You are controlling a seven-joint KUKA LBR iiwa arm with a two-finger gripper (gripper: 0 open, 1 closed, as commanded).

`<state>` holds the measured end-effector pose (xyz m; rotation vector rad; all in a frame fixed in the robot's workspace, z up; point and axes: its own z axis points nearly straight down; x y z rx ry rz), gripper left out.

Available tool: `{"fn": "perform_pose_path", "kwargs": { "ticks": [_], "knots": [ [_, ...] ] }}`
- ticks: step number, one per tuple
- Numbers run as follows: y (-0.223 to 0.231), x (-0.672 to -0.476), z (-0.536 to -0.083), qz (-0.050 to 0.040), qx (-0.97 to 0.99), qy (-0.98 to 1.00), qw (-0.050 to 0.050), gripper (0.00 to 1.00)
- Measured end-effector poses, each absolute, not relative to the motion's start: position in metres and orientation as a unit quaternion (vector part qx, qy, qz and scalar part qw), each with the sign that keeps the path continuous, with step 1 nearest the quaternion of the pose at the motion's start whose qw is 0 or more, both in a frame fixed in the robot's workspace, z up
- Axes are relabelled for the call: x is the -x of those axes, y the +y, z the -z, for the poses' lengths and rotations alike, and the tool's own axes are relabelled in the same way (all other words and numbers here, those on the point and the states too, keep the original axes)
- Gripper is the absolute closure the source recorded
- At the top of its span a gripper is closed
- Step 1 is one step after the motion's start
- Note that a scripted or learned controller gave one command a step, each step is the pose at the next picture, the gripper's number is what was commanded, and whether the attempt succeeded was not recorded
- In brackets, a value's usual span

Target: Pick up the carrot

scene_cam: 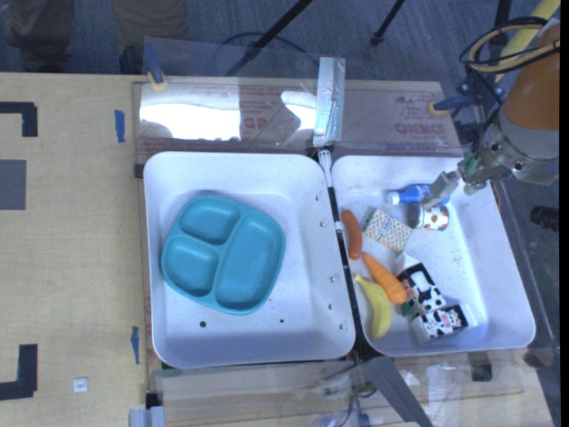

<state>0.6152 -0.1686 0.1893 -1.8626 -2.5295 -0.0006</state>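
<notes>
Camera view: two white bins side by side on the bench. The left bin (169,327) holds a teal divided plate (222,253) and nothing else worth noting. The right bin (507,310) has the clutter. The carrot (388,278) lies near that bin's left wall, toward the near side, orange body slanting from upper left to lower right with a green tip at its near end. It touches or just about touches the banana (376,305) on its near-left side, and sits just beside a black-and-white patterned toy (430,302) on its right. A reddish sausage-shaped piece (353,233) lies just far-left of the carrot along the wall, and a patterned square card or packet (388,230) is just beyond it. The gripper (442,190) is at the far right part of the right bin, over a blue-and-white bottle-like item (410,195) and a small red-and-white object (435,220), well apart from the carrot. Cannot tell how the jaws stand, too small and blurred against the clutter. Nothing visibly held. Progress judgement: pick not started on the carrot; it rests in the bin untouched. Left to do: travel toward the near left, line up along the carrot's slant, descend, close, lift. Tight neighbours make a clean grasp doubtful.
</notes>
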Motion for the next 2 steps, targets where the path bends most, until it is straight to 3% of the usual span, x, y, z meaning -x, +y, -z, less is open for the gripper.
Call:
{"fn": "perform_pose_path", "kwargs": {
  "ticks": [1, 2],
  "knots": [
    [-0.098, -0.551, -0.147, 0.0004, 0.433, -0.902, -0.002, 0.00],
    [-0.050, -0.474, -0.178, -0.0018, 0.449, -0.893, 0.008, 0.00]
  ]
}}
